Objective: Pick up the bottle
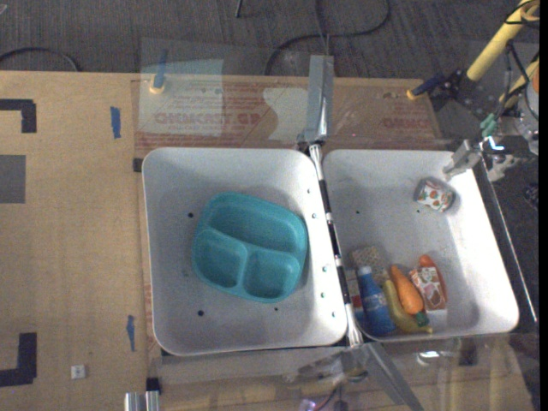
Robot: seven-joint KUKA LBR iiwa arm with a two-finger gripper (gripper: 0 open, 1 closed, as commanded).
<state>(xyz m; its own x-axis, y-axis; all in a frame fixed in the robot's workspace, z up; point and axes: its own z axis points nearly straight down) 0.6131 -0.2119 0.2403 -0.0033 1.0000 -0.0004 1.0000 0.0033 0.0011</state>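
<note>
Blue with a red cap, the bottle (374, 300) lies in the right bin (479, 255), near its front left corner, just beside a banana (402, 308) and a carrot (408, 290). A small carton (429, 284) sits to their right. My gripper (469, 155) hangs over the bin's far right corner, close to a patterned cup (435, 195); whether my jaws are wide or narrow I cannot tell. A teal divided plate (248, 247) rests in the left bin (171, 229).
</note>
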